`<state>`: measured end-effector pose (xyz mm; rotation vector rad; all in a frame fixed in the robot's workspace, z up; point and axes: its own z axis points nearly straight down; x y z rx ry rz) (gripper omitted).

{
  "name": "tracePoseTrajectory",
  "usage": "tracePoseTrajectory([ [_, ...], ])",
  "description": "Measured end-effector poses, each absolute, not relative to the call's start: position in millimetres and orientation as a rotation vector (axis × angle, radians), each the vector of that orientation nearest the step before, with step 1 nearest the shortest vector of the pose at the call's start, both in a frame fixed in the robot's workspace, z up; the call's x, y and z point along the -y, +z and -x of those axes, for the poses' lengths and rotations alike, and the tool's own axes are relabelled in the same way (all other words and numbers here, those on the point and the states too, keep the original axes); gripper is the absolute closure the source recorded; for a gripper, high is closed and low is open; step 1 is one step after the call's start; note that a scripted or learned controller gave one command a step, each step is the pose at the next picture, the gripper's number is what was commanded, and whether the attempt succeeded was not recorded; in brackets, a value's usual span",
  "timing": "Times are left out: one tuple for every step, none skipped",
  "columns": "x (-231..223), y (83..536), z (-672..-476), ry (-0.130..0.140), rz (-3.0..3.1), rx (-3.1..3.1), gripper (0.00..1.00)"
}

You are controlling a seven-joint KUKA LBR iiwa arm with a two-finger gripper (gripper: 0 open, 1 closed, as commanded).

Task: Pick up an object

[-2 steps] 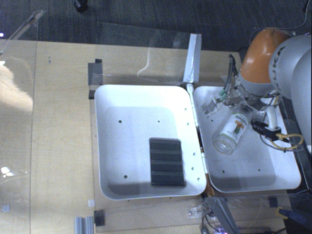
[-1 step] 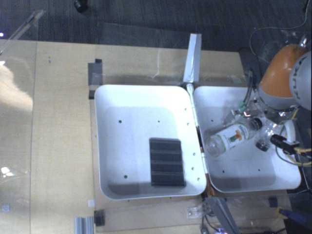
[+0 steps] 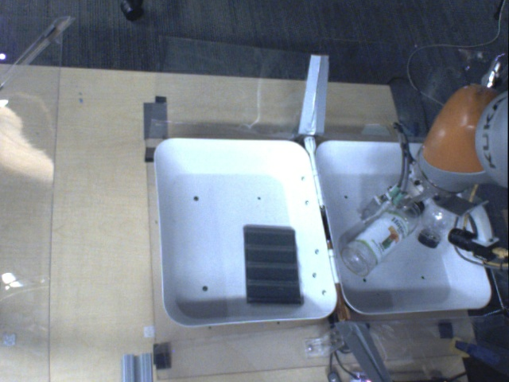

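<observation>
Clear plastic bottle lies tilted near the right bin's left wall, the gripper at its upper end, grip state unclear, seemingly attempting a pick.

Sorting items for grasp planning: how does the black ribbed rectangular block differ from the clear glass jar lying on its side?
The black ribbed rectangular block is opaque, flat and boxy; the clear glass jar is see-through and cylindrical. The block lies in the left white bin, the jar in the right white bin. The block sits square to its bin's walls, well away from the gripper; the jar lies at a slant with one end by the gripper. Both rest on bin floors.
</observation>
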<state>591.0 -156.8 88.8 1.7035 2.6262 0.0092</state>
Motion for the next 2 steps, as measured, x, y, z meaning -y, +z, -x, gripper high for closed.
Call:
tracePoseTrajectory([
  [159, 87, -643.9, 0.007, -1.793, -2.57, 0.0],
  [157, 101, -646.8, 0.014, -1.784, -2.567, 1.0],
])
